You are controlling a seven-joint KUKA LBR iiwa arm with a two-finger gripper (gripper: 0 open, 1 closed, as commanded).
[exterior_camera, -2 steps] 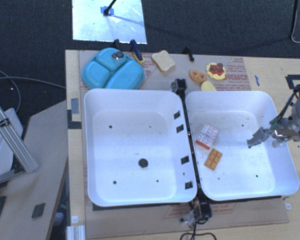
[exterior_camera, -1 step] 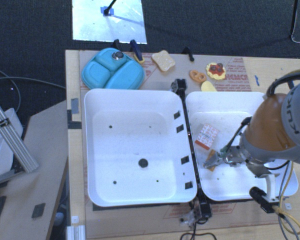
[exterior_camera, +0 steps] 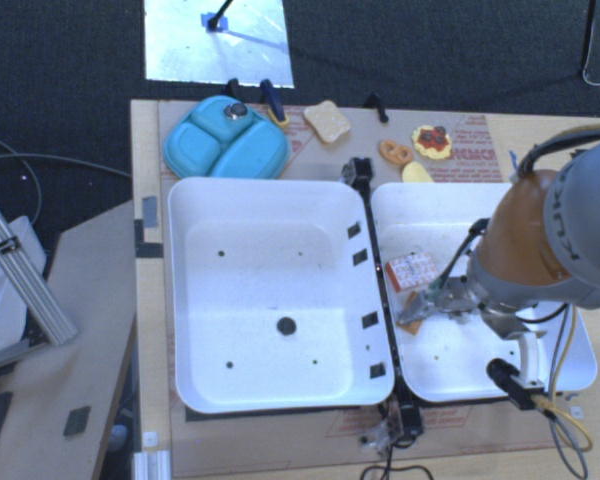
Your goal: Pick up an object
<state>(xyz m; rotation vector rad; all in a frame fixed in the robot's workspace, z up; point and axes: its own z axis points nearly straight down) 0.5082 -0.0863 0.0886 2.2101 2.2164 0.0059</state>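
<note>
In the right bin (exterior_camera: pixel 450 203), a small white box with red print (exterior_camera: pixel 411 269) lies near the left wall. Just below it my gripper (exterior_camera: pixel 416 310) reaches in from the right, low over the bin floor. An orange-brown piece (exterior_camera: pixel 411 326) peeks out beneath the gripper tip. The grey arm with its orange band (exterior_camera: pixel 525 230) covers the right half of this bin. Whether anything sits between the fingers is not visible.
The left bin (exterior_camera: pixel 270 208) holds one small dark round object (exterior_camera: pixel 286 325). Behind the bins lie a blue compartment tray (exterior_camera: pixel 225 140), a toast slice (exterior_camera: pixel 327 121), a pretzel (exterior_camera: pixel 394 152), a small pizza toy (exterior_camera: pixel 432 141) and a yellow piece (exterior_camera: pixel 416 173).
</note>
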